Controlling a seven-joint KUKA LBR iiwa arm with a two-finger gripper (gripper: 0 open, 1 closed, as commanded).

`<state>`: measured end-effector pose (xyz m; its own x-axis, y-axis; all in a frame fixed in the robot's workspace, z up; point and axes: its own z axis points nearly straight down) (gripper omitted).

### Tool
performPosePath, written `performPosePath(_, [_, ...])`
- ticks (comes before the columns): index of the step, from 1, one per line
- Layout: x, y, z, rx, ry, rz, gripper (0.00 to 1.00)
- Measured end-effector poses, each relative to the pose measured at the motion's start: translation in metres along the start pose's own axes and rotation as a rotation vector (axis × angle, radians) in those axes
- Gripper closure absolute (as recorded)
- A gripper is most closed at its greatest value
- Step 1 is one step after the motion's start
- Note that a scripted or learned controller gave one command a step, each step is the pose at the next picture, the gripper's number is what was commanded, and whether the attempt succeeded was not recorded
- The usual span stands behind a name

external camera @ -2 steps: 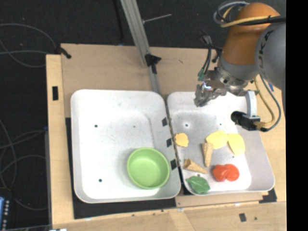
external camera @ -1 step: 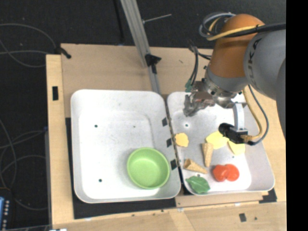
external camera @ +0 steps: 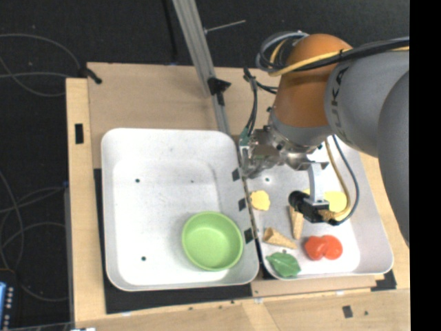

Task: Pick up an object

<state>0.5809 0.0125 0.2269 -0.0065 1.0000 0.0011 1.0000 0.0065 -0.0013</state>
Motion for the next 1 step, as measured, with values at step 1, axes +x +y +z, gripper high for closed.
performPosePath(1, [0.0535, -0.0298, -0.0125, -0.001, 0.002, -0.003, 1.0])
